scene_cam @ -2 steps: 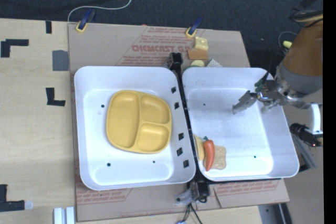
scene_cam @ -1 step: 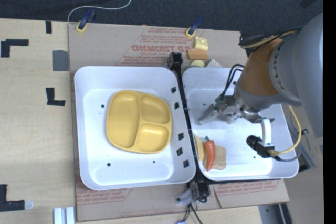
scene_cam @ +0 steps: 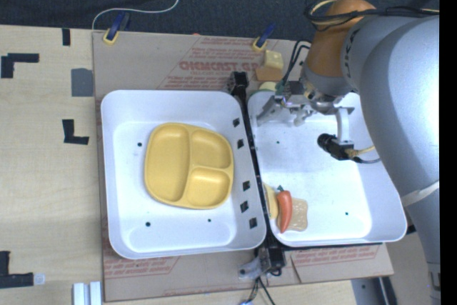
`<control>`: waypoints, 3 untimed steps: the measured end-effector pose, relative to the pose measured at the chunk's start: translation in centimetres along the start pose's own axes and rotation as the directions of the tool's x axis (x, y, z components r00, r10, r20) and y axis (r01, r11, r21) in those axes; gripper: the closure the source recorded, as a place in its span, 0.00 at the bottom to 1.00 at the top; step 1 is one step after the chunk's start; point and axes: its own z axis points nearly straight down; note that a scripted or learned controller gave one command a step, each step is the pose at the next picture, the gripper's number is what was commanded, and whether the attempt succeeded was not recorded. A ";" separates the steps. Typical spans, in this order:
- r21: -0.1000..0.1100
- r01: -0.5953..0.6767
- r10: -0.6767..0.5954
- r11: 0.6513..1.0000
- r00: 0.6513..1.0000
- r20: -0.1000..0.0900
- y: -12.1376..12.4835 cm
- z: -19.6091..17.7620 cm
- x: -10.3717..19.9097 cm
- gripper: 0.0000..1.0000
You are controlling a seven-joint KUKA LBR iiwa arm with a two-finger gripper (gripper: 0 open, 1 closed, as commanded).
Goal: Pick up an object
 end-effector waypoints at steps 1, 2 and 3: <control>0.009 -0.006 0.006 1.000 1.000 0.001 -1.3 2.4 -0.5 0.00; 0.012 -0.003 0.003 1.000 1.000 0.001 0.8 2.4 -0.8 0.00; 0.010 -0.007 0.007 1.000 1.000 0.001 -1.0 2.3 -0.7 0.00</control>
